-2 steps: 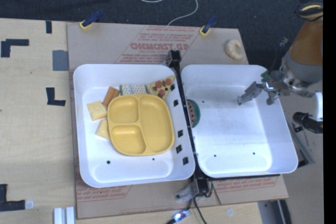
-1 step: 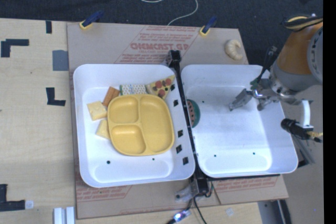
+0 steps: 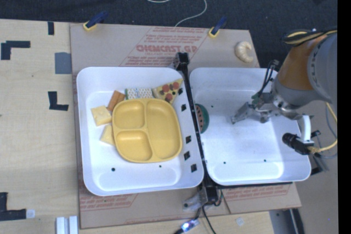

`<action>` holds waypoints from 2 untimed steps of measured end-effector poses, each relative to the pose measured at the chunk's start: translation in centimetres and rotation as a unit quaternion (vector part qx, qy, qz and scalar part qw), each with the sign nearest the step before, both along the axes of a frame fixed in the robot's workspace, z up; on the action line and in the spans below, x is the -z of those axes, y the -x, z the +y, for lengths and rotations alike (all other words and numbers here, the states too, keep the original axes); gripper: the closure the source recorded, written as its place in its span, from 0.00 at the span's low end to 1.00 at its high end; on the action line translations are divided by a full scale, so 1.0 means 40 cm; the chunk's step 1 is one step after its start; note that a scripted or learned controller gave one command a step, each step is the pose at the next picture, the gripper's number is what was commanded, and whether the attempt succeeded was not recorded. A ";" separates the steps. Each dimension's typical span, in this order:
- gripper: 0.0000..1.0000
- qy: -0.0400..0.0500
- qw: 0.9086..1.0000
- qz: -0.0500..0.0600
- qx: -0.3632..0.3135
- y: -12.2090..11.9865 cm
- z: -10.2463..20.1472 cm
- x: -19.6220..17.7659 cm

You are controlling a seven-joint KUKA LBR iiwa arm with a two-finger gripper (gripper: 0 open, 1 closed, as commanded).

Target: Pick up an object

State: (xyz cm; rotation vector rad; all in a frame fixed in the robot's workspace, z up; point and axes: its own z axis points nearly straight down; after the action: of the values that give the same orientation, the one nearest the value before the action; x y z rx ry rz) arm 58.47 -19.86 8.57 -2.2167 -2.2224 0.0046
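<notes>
The hand (image 3: 237, 117) hovers low in the right bin (image 3: 247, 164).

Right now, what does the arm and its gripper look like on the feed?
The arm is a rounded grey body with an orange band above the wrist. Yellow and black cables loop beside it. The gripper is slim grey metal.

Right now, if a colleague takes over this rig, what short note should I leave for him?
Gripper: low in the right bin; nothing seen between its fingers.
Things: yellow divided plate in the left bin, with small food toys along its left and top edges. A round striped piece sits at the right bin's left wall.
Done: nothing picked.
Left: grasp one object and lift it.
</notes>
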 end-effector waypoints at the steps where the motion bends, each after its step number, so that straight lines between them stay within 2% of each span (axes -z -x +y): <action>1: 1.00 0.000 1.000 -0.001 0.000 -0.002 0.001 -0.032; 2: 1.00 0.000 1.000 -0.003 0.000 -0.025 0.015 -0.155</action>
State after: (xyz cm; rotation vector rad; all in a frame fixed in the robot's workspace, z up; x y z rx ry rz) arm 59.47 -19.26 14.75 -2.2208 -2.2253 -0.0027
